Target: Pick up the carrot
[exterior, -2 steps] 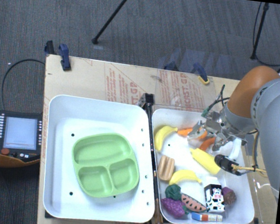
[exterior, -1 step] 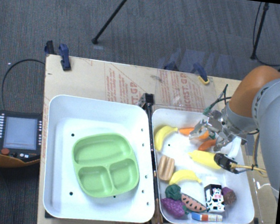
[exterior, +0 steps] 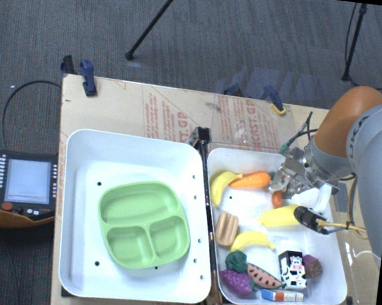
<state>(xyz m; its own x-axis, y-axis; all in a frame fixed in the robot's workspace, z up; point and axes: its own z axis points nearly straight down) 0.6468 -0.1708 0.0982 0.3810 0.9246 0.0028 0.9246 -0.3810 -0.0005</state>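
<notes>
carrot (exterior: 251, 180) lies at the right bin's (exterior: 340, 269) far left, touching a curved banana (exterior: 220, 185) | gripper (exterior: 289, 184) just right of the carrot tip, grip state cannot tell | second banana (exterior: 281, 217) just below gripper | hot dog (exterior: 226, 228), grapes (exterior: 237, 282) nearer | green plate (exterior: 143, 224) in left bin (exterior: 85, 162)

We see an orange carrot (exterior: 250, 180), yellow bananas (exterior: 220, 184), purple grapes (exterior: 237, 282), a black-and-white cow-patterned carton (exterior: 293, 270), a light green divided plate (exterior: 143, 224), and white bins (exterior: 77, 168) on the tan tabletop (exterior: 148, 108).
</notes>
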